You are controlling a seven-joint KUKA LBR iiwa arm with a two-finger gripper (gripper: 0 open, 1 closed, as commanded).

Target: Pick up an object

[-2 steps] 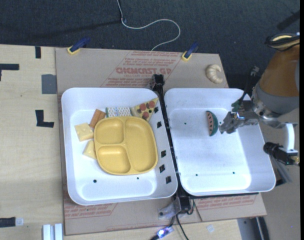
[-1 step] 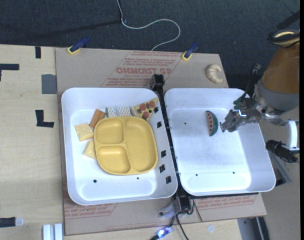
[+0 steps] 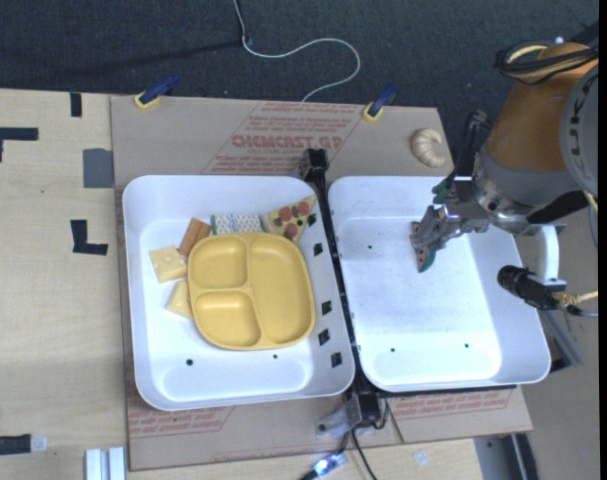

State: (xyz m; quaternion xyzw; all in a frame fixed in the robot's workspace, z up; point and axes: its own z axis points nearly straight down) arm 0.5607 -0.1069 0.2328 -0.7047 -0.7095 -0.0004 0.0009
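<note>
The left bin [image 3: 143, 298] holds every candidate object; the right bin [image 3: 503, 363], where my arm [image 3: 543, 118] reaches in, offers nothing to grasp that I can make out.

1. Yellow divided plate [image 3: 251, 290]: the largest item, lying flat in the middle of the left bin. Risk: its broad, shallow rim gives my pincer [image 3: 426, 248] little to close on, and a grip at the edge would likely slip.

2. Small flat pieces: a tan square [image 3: 167, 263], an orange-brown piece [image 3: 193, 235] and a patterned piece [image 3: 291, 216] lie beside the plate's upper and left rim, some tucked against or under it. Risk: closing on one may nudge the plate or pinch two at once.

3. Pincer: it hangs over the upper part of the right bin, well apart from all of these. Something small and dark green sits at its tip; whether that is a held thing or part of the tool, and how far the pincer is open, I cannot tell. Risk: descending here would meet bare floor.
</note>
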